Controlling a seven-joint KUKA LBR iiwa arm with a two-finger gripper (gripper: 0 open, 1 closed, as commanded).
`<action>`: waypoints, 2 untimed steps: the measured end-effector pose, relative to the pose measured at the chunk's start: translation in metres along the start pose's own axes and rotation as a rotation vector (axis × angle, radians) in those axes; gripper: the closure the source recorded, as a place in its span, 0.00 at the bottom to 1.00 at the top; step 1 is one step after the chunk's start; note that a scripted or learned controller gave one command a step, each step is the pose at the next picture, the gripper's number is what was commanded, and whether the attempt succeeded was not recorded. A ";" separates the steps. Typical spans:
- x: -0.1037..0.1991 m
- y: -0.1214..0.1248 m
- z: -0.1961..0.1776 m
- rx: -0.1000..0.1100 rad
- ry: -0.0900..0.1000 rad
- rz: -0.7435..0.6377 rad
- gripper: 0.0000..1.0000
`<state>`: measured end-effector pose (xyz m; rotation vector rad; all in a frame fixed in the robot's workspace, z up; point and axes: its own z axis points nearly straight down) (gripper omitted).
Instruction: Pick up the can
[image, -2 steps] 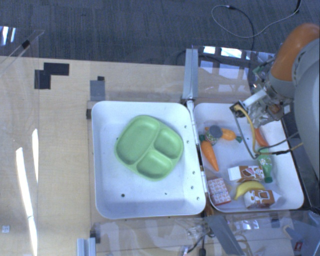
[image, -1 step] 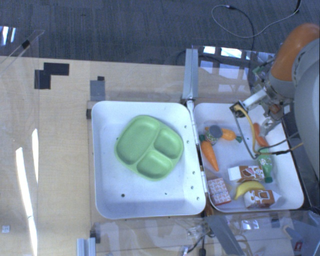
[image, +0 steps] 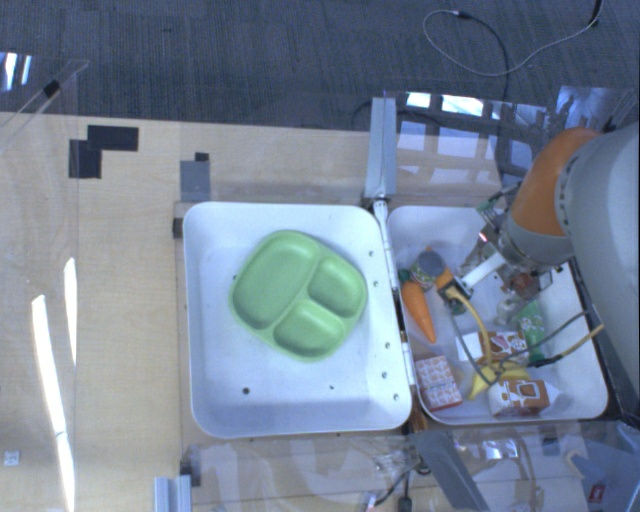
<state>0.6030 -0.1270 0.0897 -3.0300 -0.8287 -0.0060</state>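
Camera view: the arm (image: 600, 190) reached into the right bin (image: 578, 375), with the claw (image: 520, 288) low over the clutter toward that bin's right edge. Honestly couldn't tell if the claw was wide or narrow since the arm itself covered it, and I saw nothing gripped in it.

The can (image: 529, 323): my best guess was the green-and-white item just beside the claw on the near-edge side, but it was too small to be sure.

Also in that bin were a carrot (image: 420, 312) by the left edge, plus a banana (image: 497, 375), a brown carton (image: 522, 397) and a checkered packet (image: 438, 382) along the near edge. The left bin (image: 230, 390) held a green divided plate (image: 298, 292).

So I'd say the pick wasn't done, with grasp and lift both left.
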 end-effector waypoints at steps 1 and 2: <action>0.016 -0.024 -0.116 -0.003 0.002 -0.391 0.00; 0.033 -0.005 0.003 -0.003 0.002 -0.340 0.00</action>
